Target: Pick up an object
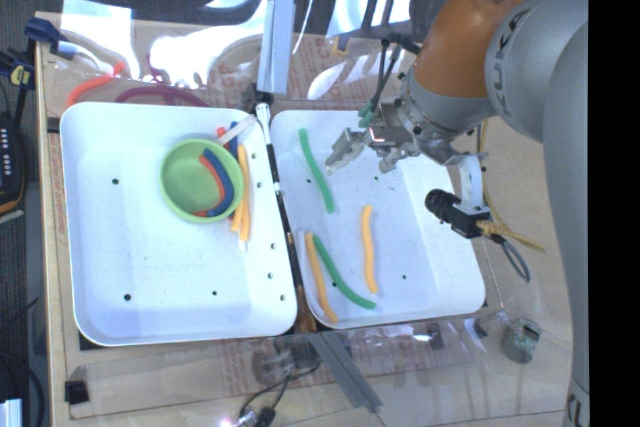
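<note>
My gripper [362, 155] hangs over the back part of the right bin [440, 290], its fingers spread open with nothing between them. A long green strip [318, 171] lies just left of the gripper, apart from it. In front of the gripper, on the bin floor, lies an orange strip [368, 249]. At the bin's front left, another orange strip [320, 277] lies beside a curved green strip [346, 283].
The left bin [130, 255] holds a green bowl [200, 179] with blue and red pieces inside and orange sticks [242, 205] along its right side. A metal bar [274, 40] stands behind the bins. The arm's grey body [530, 85] covers the right bin's back right corner.
</note>
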